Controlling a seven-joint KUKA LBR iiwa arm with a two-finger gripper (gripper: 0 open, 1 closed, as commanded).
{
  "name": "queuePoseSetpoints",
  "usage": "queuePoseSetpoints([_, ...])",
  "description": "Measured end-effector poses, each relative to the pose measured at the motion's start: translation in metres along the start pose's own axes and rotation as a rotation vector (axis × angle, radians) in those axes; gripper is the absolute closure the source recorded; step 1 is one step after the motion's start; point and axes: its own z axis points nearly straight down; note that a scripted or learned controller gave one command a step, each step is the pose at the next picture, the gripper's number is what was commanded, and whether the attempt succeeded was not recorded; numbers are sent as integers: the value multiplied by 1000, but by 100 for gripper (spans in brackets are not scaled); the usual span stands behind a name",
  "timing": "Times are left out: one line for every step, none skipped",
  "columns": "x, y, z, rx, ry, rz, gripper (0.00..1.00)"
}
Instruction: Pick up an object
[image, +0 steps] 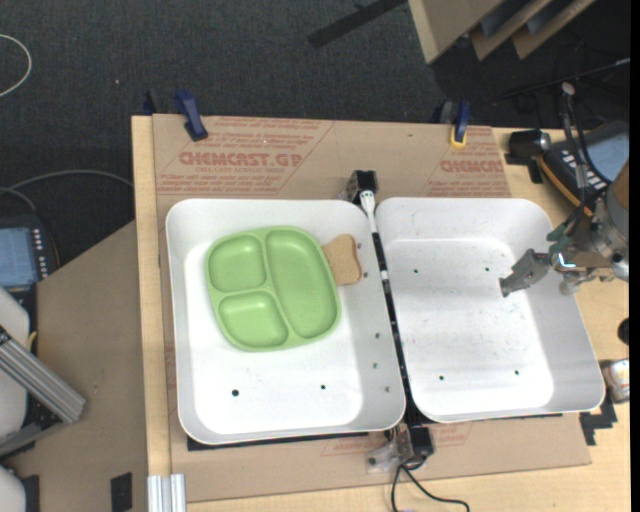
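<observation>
Step in hand: approach, by my reading; nothing is lifted yet.
Gripper: the gripper (535, 268) hangs over the right bin (470, 390), toward its 3 o'clock side. One grey finger points toward 9 o'clock; I cannot tell how wide it stands. Nothing is seen between its fingers.
Things to pick: a green divided plate (272, 288) lies in the left bin (290, 400), toward 11 o'clock of that bin. A tan sponge (343, 260) touches the plate's rim at the plate's 2 o'clock.
Next move: probably a long reach toward 9 o'clock, across the seam between the bins, then down on the sponge or plate rim.
</observation>
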Motion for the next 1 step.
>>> queuePoseSetpoints([0, 1, -11, -3, -1, -1, 100])
